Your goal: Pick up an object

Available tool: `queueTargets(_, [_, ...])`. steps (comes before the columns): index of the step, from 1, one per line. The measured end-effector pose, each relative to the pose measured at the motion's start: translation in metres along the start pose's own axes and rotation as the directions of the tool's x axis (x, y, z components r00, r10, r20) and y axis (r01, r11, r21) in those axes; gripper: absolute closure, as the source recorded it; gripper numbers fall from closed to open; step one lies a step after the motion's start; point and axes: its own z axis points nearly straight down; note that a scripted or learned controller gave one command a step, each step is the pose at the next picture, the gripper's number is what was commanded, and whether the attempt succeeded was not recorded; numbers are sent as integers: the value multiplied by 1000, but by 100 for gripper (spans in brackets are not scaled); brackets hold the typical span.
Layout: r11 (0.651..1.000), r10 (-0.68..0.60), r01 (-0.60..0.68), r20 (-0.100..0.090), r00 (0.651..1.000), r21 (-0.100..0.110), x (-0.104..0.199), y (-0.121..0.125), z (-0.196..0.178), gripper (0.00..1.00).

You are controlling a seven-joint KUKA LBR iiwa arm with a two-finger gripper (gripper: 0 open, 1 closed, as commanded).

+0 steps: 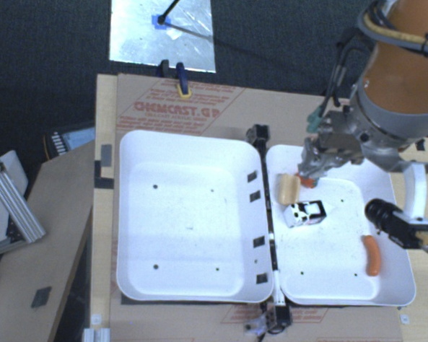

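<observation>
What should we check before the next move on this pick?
1. Tool over a bin with objects in it: ok, it is above the far left corner of the right-hand bin.
2. Target lined up: cannot tell. A small red-orange thing shows at the tool tip, and the tan bread roll lies just beside it.
3. Object secured in the tool: cannot tell.
4. Black-and-white toy clear of the tool: ok, it lies apart, nearer the camera.
5. Orange sausage out of the way: ok, it is near the bin's right wall.
</observation>
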Motion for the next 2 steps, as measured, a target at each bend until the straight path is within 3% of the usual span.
queueTargets(2, [1000,-12,12,0,1000,-5,0,2,-22,100])
